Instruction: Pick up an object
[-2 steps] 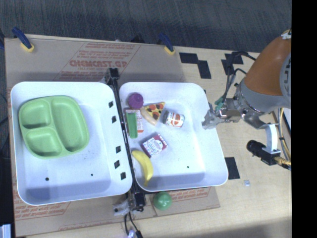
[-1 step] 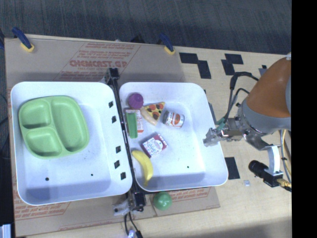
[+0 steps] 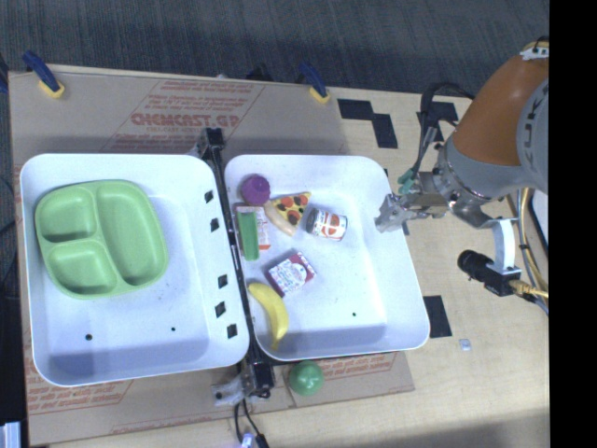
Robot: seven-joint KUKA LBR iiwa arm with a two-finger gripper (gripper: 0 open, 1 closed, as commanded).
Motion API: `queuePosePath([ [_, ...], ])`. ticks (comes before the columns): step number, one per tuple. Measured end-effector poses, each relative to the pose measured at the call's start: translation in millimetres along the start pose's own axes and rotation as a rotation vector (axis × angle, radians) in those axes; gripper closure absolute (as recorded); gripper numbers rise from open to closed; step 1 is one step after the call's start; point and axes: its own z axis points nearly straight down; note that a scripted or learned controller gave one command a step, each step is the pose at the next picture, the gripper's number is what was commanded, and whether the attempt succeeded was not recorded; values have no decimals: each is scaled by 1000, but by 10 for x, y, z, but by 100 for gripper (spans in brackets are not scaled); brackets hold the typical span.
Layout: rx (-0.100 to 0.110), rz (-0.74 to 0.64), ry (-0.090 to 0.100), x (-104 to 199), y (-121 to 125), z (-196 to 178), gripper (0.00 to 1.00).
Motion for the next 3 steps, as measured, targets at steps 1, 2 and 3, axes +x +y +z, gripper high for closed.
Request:
queuePosePath([
  [1, 1, 1, -1, -10, -659, -90, 100],
  [2, 2, -1, -1, -45, 150, 374, 100],
  [3, 4, 0, 1, -45, -223, 1521, 100],
])
